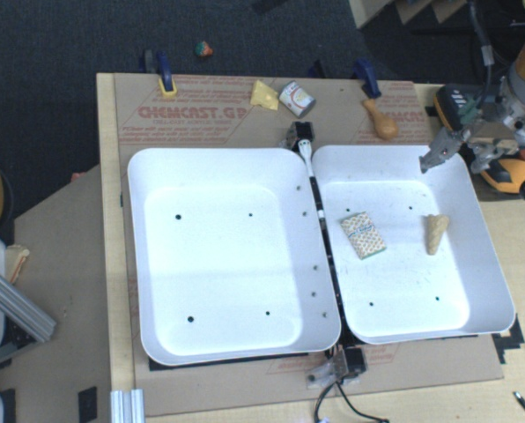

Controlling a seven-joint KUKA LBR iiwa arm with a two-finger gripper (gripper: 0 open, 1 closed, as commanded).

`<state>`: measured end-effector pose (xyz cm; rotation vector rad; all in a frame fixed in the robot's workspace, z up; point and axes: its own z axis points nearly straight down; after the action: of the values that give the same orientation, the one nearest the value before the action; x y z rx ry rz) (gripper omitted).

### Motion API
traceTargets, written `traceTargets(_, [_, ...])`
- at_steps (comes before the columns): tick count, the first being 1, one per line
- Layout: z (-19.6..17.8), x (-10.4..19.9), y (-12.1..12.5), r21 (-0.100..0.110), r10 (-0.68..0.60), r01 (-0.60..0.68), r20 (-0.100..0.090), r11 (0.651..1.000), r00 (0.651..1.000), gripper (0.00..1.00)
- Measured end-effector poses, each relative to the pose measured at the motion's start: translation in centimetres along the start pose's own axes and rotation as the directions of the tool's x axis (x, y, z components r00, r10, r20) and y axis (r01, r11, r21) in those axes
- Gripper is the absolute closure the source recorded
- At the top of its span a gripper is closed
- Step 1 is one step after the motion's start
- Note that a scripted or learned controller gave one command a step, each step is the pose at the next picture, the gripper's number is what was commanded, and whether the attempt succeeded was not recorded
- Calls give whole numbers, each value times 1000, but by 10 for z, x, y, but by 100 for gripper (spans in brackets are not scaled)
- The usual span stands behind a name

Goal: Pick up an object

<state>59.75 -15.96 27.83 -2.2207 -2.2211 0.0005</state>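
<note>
A grey robot pincer [440, 153], its grip state unclear, hangs over the right shallow white plastic bin's [474, 315] far corner, near the tan cone-shaped object [435, 233] and patterned packet [363, 235] lying apart inside.

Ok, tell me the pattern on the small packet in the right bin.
The camera view shows the packet as pale with a fine dotted pattern.
</note>
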Motion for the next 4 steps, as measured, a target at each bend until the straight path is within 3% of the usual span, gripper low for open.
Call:
traceTargets(1, [-11,0,1,-4,-1,1,1,1000,1000,100])
traceTargets(2, [-64,-69,-23,-9,6,-6,7,1000,1000,100])
traceTargets(3, [15,45,-64,10,-8,8,-6,1000,1000,100])
traceTargets(4, [-55,-57,-48,-11,7,-7,9,1000,1000,100])
